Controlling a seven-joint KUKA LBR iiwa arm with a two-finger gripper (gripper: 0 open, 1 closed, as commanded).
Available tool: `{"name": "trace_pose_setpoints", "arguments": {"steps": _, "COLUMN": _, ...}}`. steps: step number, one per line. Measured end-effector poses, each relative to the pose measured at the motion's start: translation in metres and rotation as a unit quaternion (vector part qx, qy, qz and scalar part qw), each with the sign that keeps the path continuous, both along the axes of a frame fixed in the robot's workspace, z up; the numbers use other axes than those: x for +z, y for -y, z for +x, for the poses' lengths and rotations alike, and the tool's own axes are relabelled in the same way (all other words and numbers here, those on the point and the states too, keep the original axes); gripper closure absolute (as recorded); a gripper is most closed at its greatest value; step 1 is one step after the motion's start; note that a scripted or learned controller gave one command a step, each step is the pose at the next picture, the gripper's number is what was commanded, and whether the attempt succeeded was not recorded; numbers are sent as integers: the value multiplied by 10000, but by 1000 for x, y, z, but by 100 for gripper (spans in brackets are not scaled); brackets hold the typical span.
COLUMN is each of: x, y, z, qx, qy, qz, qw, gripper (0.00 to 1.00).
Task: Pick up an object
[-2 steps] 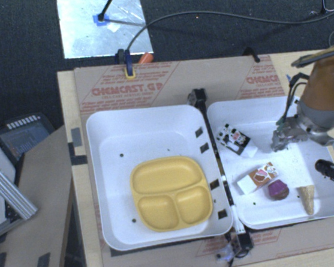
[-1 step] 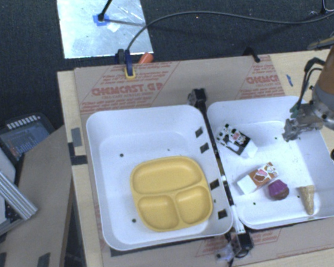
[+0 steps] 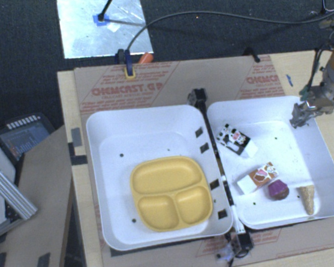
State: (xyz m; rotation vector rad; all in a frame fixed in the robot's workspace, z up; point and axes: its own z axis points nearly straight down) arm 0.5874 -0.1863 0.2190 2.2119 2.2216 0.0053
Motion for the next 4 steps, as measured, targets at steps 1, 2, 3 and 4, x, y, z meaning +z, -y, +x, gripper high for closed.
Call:
{"name": "trace_pose_setpoints", "arguments": {"steps": 1, "x": 5, "y": 0, "z": 1, "qx": 0, "qy": -19, "qz": 7, "qw": 10000, "gripper": 100}}
{"name": "trace_pose_setpoints", "arguments": {"steps": 2, "x": -5, "y": -55, "z": 0, "qx": 23, "qy": -32, "qz": 21, "qw": 10000, "gripper": 100}}
{"name": "trace_pose_setpoints", "arguments": {"steps": 3, "x": -10, "y": -117, "z": 4, "qx": 32, "qy": -29, "qz": 23, "qw": 10000, "gripper": 100}}
{"name": "trace_pose_setpoints", "arguments": {"steps": 4, "x": 3, "y": -167, "z": 4, "qx": 29, "qy": -22, "qz": 21, "qw": 10000, "gripper": 100}}
